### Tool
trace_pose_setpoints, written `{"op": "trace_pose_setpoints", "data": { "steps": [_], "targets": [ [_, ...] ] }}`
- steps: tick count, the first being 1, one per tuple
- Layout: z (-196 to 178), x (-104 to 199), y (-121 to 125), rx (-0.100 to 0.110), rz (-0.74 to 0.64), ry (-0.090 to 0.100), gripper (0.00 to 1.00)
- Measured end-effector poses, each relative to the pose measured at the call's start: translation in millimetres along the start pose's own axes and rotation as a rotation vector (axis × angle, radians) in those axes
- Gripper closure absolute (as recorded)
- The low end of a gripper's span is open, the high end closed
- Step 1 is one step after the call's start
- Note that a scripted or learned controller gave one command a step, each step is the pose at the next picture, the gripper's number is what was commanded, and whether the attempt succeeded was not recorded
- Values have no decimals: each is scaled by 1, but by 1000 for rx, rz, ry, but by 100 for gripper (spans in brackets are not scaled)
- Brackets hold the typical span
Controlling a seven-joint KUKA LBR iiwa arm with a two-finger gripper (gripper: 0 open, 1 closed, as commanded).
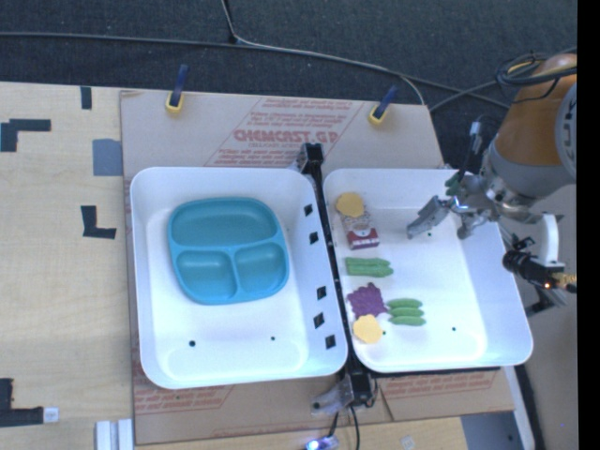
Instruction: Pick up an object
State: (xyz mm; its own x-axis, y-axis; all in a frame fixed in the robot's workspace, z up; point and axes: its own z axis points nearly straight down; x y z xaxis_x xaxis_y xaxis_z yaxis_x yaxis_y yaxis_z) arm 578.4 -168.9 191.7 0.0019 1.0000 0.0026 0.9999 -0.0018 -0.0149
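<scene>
Small toy-food bits in right bin [487, 336], clustered along its left wall: round yellow disc [350, 204] at top, just below it a red-and-white block [363, 238] w/ dark label, print too small to read; then a green pod [368, 267], a purple cluster [367, 299] touching a yellow lump [367, 329], and a 2nd green pod pair [406, 311] just right of purple. All lying flat on bin floor, none lifted. End effector [445, 216] over right bin's upper right, well apart from the items, fingers spread apart, nothing between them. Left bin [150, 251] w/ teal 3-compartment plate [228, 248]. Under bins on desk [47, 279], cardboard sheet [272, 129] w/ red print, seen upside down, approx "CHEMCAST G.P." plus smaller lines not legible. Two yellow-and-blue clamps [175, 95] at cardboard's far edge.
</scene>
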Motion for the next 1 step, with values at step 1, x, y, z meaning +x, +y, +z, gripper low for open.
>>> {"op": "trace_pose_setpoints", "data": {
  "steps": [1],
  "targets": [
    [-7,0,3,-13,-3,-2,0]
  ]
}}
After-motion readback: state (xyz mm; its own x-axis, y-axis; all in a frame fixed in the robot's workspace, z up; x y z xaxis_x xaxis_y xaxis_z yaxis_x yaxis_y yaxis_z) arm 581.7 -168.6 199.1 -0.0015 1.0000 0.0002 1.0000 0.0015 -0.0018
